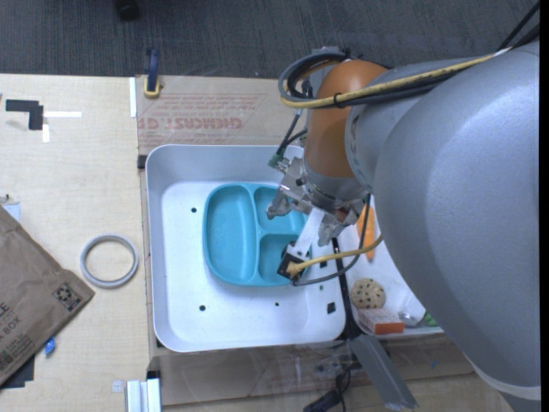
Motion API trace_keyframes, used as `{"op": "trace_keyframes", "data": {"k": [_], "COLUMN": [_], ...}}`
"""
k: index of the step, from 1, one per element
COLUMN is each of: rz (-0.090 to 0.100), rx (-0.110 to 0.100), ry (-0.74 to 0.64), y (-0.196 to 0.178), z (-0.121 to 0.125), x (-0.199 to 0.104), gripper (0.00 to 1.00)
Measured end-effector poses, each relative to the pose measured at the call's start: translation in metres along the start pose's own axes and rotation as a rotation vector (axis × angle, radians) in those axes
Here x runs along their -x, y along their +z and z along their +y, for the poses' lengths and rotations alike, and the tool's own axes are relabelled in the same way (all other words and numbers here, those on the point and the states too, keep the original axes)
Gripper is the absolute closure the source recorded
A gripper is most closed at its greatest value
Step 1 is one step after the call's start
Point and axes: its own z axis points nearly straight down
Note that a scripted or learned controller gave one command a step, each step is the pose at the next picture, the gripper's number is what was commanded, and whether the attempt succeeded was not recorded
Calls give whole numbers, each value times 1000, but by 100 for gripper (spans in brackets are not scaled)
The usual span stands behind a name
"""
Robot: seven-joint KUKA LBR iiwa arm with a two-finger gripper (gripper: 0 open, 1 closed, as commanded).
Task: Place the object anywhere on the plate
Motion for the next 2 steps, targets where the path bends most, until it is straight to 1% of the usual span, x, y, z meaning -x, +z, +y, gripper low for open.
{"op": "trace_keyframes", "data": {"k": [2], "rz": [0], "rx": [0], "ry": [0], "y": [0], "z": [0], "x": [0], "gripper": [0]}}
